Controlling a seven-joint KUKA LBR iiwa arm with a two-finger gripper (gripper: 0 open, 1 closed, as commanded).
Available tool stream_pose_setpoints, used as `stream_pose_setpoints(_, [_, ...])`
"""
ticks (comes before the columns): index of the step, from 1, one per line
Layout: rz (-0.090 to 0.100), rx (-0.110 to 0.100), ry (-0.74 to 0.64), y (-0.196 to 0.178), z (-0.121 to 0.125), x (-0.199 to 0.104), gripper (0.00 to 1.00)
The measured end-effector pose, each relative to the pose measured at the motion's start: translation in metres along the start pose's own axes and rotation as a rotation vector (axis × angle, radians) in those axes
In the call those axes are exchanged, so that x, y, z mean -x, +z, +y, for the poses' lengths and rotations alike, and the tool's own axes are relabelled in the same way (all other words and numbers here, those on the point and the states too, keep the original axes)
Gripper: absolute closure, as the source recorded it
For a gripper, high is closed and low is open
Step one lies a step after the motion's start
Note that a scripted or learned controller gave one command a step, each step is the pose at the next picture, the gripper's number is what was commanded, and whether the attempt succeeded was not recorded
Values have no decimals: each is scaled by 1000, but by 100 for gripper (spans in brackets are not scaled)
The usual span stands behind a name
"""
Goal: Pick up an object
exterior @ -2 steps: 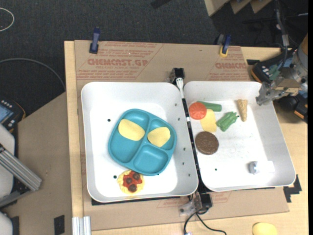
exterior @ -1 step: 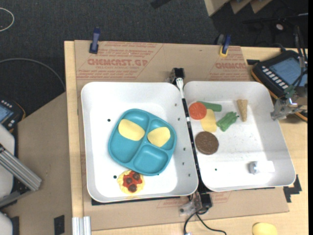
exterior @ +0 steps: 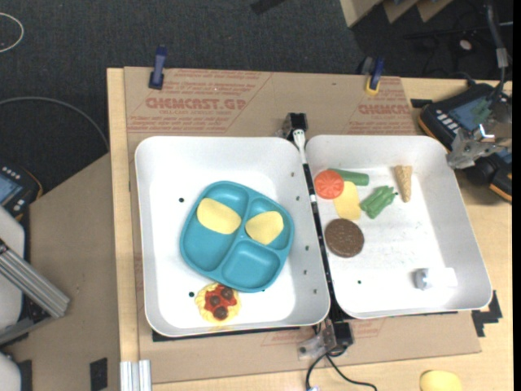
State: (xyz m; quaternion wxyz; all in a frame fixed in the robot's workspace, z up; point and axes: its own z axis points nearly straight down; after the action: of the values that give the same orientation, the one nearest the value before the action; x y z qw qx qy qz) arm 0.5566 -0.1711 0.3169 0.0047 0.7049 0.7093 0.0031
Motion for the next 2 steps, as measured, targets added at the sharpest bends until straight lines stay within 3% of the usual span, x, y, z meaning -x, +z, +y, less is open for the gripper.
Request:
stream_pose_setpoints(1, [2,-14,11,25,-23,43,100])
stream_pose_setpoints(2, [3,-3,-4,-18,-12,-50,100])
